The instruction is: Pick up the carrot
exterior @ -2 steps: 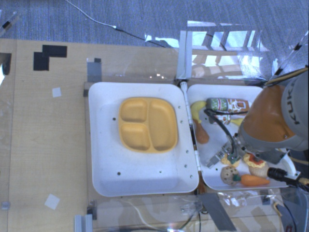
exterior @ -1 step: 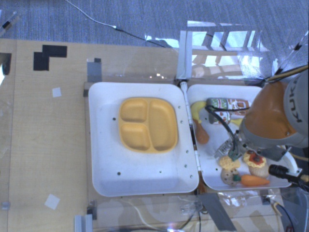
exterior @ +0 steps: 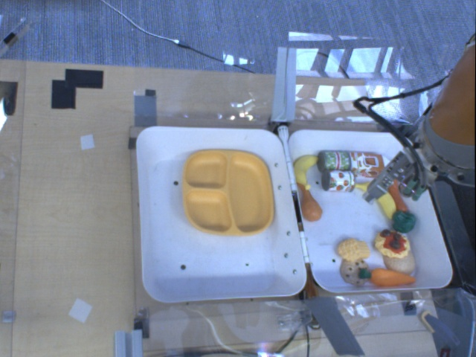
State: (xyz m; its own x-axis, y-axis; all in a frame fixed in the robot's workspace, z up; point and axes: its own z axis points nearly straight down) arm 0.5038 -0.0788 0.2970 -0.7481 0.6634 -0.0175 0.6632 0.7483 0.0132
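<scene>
Orange and tapered, the carrot [exterior: 391, 277] lay on its side at about five o'clock in the right bin [exterior: 327, 274], just below a cupcake toy [exterior: 394, 248] and beside a cookie [exterior: 354, 250], while the jaws [exterior: 399, 178] hung at three o'clock over a yellow piece [exterior: 386, 204]; whether they stood open or closed could not be told. A clean pick would likely call for travelling down toward six o'clock and closing across the carrot's narrow width, clear of the bin wall.
</scene>
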